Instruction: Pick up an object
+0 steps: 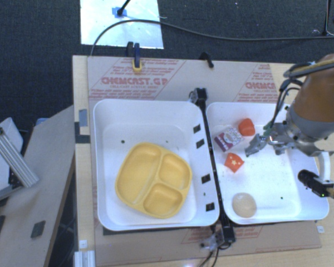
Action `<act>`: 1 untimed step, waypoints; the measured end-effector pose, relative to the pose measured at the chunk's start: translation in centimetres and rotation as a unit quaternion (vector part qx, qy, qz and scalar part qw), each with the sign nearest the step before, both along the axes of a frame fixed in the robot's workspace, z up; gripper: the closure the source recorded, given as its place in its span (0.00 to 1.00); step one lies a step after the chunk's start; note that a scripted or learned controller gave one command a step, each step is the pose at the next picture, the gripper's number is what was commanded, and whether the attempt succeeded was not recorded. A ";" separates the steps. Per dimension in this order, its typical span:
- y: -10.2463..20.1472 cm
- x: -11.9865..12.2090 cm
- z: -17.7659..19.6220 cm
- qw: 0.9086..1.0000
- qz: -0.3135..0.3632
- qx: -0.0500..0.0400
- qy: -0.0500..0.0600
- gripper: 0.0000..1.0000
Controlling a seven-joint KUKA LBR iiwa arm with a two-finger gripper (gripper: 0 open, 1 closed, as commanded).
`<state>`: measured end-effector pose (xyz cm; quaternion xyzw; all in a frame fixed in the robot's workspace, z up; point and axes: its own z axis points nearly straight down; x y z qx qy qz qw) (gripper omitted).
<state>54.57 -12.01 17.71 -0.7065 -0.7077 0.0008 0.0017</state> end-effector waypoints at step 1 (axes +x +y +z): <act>-0.6 -0.1 -4.4 1.000 0.000 0.000 -0.001 0.00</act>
